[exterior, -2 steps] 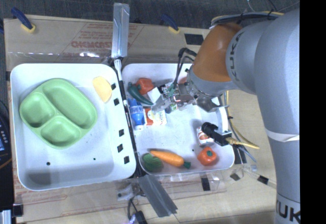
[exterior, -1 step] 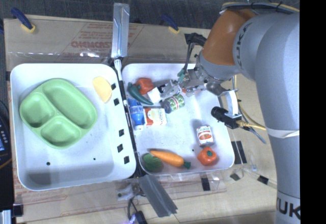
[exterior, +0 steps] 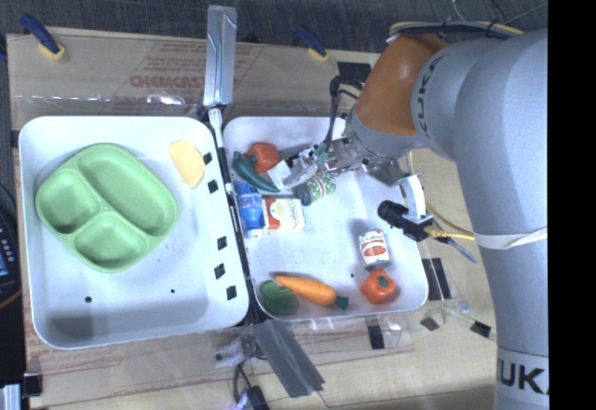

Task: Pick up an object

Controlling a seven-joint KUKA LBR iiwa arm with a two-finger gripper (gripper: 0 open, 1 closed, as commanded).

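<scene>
My gripper (exterior: pixel 303 173) reaches into the upper left part of the right bin (exterior: pixel 410 212), low over a cluster of items. A small green and white can (exterior: pixel 321 186) lies right at its tip, and a red pepper with a green stem (exterior: pixel 264 157) sits just to its left. A blue bottle (exterior: pixel 248 207) and a red and white carton (exterior: pixel 285 213) lie below the gripper. A small red-labelled can (exterior: pixel 373 249), an orange tomato (exterior: pixel 379 287), a carrot (exterior: pixel 305 288) and a green vegetable (exterior: pixel 277 297) lie nearer the front.
The left bin (exterior: pixel 56 306) holds a green divided plate (exterior: pixel 105 204) and a yellow item (exterior: pixel 187 161) at its upper right. A metal divider (exterior: pixel 220 59) rises between the bins at the back. My arm (exterior: pixel 466 101) covers the right bin's far right side.
</scene>
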